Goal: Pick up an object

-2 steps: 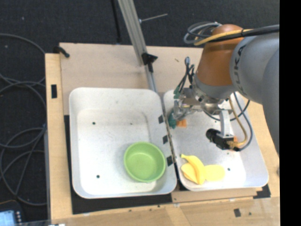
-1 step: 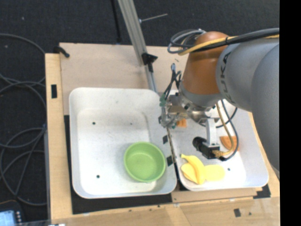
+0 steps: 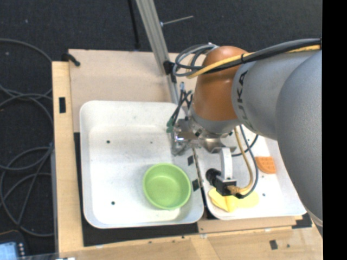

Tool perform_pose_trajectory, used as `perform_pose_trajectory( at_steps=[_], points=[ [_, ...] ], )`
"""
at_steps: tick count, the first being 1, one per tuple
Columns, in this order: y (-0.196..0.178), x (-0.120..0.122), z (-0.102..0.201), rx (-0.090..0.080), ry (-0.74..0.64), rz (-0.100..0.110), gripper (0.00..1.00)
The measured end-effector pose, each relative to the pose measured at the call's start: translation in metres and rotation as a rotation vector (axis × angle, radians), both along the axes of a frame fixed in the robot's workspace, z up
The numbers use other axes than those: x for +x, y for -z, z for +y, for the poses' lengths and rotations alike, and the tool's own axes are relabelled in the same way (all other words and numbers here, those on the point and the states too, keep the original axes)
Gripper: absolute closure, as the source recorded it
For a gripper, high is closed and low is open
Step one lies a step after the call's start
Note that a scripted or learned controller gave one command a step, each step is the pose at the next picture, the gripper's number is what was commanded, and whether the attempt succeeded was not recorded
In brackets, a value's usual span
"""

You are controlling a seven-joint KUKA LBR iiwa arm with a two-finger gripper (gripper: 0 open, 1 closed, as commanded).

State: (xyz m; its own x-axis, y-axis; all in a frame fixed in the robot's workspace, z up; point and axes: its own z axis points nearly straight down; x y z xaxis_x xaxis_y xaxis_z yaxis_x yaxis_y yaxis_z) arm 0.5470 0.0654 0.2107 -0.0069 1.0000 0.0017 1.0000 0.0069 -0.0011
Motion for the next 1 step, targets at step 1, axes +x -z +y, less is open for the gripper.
perform_pose_trajectory(
  at_steps=[1],
  points=[
    [0.0001, 0.0009, -0.0029, -0.001, 0.007, -0.002, 0.0]
  ],
)
